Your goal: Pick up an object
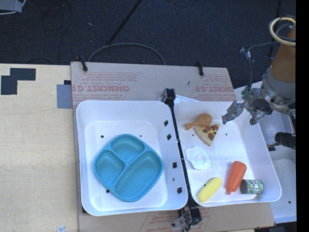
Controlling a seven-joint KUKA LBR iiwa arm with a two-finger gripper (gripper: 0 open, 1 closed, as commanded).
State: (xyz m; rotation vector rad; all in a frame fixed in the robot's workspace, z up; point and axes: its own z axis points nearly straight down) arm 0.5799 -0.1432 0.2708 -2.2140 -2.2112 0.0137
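The right bin (260, 144) holds several toy foods. A brown drumstick (199, 122) and a pizza slice (207, 133) lie near its far left. A white fried egg (198, 158) rests mid-left. A yellow corn cob (209, 189), an orange carrot (235, 176) and a small green can (252, 186) sit along the near edge. My gripper (243, 116) hovers over the bin's far right corner, just right of the drumstick. Its fingers (231, 114) are spread open with nothing between them.
The left bin (91, 115) holds a blue divided plate (128, 166). A black divider (175, 149) with clips separates the two bins. Cardboard lies under both, and a wooden bench top stretches to the left.
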